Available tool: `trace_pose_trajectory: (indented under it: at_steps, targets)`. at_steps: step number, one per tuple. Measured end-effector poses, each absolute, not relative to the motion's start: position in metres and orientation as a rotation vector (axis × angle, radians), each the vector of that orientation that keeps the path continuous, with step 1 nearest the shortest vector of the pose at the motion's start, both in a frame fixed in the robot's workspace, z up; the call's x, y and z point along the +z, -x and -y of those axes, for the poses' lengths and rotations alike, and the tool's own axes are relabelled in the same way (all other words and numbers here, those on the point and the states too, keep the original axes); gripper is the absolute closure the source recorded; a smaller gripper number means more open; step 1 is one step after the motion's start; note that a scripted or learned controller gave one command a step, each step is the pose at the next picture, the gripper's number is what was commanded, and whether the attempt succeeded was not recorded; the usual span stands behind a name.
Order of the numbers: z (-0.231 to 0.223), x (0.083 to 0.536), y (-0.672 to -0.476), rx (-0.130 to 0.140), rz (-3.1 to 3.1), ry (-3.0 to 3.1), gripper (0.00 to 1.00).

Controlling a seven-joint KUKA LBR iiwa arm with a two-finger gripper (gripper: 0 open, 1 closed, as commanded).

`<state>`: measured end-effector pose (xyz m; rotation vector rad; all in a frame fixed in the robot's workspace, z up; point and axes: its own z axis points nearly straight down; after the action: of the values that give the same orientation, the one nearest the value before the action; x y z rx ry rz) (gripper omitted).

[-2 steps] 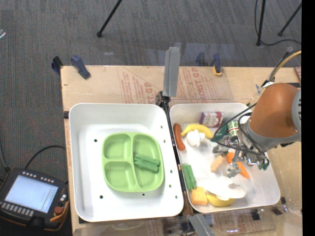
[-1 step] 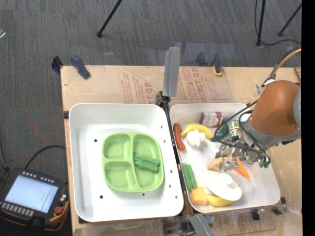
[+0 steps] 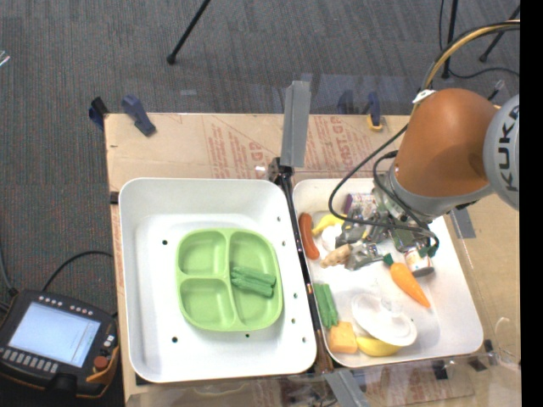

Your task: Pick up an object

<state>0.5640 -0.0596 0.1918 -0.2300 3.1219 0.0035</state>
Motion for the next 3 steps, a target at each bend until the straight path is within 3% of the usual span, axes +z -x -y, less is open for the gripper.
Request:
trace_pose_trajectory:
  at_steps: [1, 2, 3]
  targets:
    - [0.114, 0.120, -0.598, 0.004, -3.144, 0.158, 1.00]
    - [0.111, 0.254, -0.648, -0.002, -3.124, -0.049, 1.00]
    - [0.088, 0.135, -0.516, 0.007, -3.143, 0.249, 1.00]
